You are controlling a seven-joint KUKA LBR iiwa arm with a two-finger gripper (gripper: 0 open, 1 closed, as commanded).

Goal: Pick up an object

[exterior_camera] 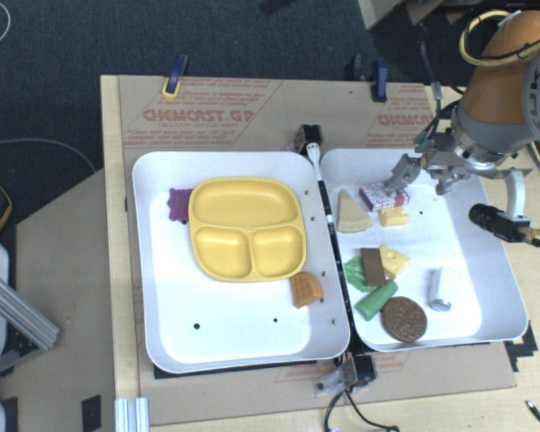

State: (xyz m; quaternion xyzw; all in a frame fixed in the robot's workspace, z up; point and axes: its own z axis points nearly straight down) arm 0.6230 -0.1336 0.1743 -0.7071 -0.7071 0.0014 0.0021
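The gripper hangs with its fingers spread open, nothing between them. Touching or just under the left fingertip lies a small pink-and-white block; a pale yellow cube sits just below it, and a cream wedge beside that. All lie in the right bin.

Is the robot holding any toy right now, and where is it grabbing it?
Can't tell. The gripper hangs above the pink block in the right bin, but no toy shows between its fingers.
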